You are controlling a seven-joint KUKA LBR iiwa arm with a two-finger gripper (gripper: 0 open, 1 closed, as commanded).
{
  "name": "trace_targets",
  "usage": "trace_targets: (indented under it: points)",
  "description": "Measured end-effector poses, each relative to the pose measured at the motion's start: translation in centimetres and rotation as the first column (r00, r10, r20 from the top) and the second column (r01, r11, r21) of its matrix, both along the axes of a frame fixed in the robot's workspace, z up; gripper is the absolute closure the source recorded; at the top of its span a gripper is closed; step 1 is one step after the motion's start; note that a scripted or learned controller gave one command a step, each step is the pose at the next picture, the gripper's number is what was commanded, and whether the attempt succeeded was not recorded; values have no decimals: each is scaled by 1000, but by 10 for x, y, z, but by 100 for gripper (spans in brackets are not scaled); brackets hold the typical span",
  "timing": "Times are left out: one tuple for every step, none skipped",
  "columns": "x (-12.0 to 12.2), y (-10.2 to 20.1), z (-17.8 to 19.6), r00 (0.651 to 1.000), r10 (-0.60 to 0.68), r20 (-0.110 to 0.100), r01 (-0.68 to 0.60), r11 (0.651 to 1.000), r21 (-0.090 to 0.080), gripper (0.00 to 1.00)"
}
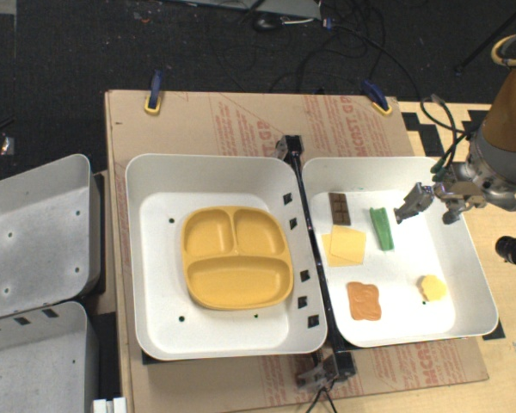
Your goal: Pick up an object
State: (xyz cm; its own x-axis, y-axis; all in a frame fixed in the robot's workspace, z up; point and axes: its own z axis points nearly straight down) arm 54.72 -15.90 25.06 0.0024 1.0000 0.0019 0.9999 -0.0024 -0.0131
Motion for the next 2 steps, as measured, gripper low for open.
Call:
trace_targets:
  points:
    - [2,1,7,1000,3,13,-3,1000,-2,0]
    - [6,11,-45,1000,4,9,-4,1000,-1,0]
